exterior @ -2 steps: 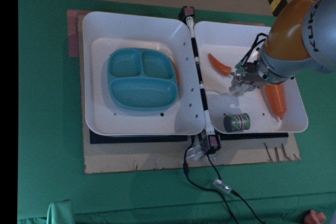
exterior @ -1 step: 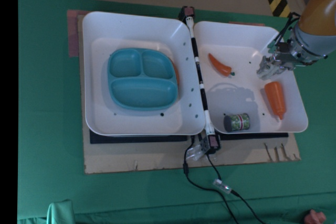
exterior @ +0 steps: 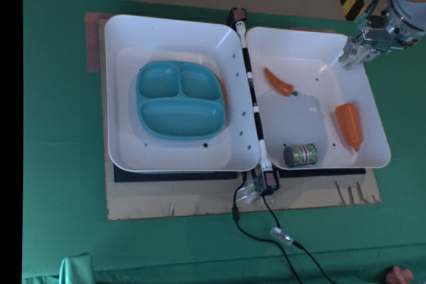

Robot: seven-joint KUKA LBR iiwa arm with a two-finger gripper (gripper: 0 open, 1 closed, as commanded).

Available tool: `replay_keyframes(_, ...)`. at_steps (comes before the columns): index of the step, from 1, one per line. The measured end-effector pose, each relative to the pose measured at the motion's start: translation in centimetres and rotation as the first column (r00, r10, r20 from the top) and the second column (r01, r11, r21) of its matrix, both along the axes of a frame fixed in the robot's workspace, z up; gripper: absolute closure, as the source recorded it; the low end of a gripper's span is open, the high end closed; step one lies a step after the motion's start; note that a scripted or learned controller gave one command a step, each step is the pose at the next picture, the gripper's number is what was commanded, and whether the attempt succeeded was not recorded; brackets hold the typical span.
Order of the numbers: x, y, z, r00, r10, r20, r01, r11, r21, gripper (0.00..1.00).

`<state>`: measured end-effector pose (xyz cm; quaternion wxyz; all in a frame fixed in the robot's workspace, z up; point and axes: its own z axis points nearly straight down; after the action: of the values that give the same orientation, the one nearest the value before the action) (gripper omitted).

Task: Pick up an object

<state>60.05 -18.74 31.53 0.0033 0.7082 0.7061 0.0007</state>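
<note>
Two shallow white plastic bins [exterior: 120, 36] sit side by side. The left one holds one teal divided plate [exterior: 180, 100]; the other holds one orange toy pepper [exterior: 279, 82], one orange bottle [exterior: 349, 125], one small can [exterior: 301, 155].

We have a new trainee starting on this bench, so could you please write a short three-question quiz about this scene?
1. True or false: the teal divided plate lies in the left bin.
2. How many objects lie in the right bin?
3. Which lies nearest the gripper: A) orange pepper, B) orange bottle, C) can?

Key: 1 true. 2 three. 3 B.
</note>
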Motion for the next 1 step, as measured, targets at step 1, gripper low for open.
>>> replay_keyframes(1,-4.24,-0.05,-2.97,1.0,-0.002,-0.002,0.002,1.0,0.0,1.0)
